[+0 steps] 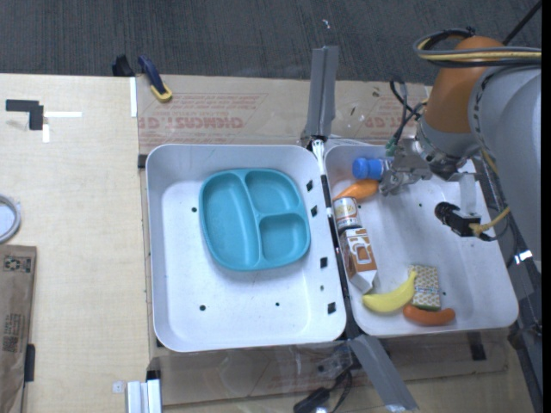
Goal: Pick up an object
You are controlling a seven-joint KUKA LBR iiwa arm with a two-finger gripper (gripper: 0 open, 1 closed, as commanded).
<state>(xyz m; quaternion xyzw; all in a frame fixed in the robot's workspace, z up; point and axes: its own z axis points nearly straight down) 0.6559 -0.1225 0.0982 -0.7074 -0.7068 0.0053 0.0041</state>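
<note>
Two shallow white bins sit side by side on the bench. The left bin (172, 256) holds a teal divided plate (255, 218) with three compartments, lying flat near the bin's centre, slightly toward the far side.

The right bin (482, 274) holds the loose items. A blue object (368, 167), maybe a cup or cap, sits at the far left corner, with an orange carrot-like piece (360, 190) just beside it on the near side. A small can or bottle with a white and orange label (346, 212) lies along the left wall, and a brown and white carton (360, 255) lies just nearer than it, the two about touching. At the near side a banana (390, 296) lies on the bin floor, a yellowish sponge-like block (425, 286) is touching its right end, and a red-orange sausage-shaped item (429, 316) is just in front of that block.

The arm comes in from the right, orange band over the far right corner of the right bin. The gripper (398, 177) is low at the far left part of the right bin, next to the blue object and the carrot-like piece. Whether it touches either one, cannot tell. Finger spread is hidden by the wrist hardware, so released or clenched cannot be told; nothing visibly held.

A blue and yellow clamp (153, 79) lies on the bench beyond the left bin.
</note>
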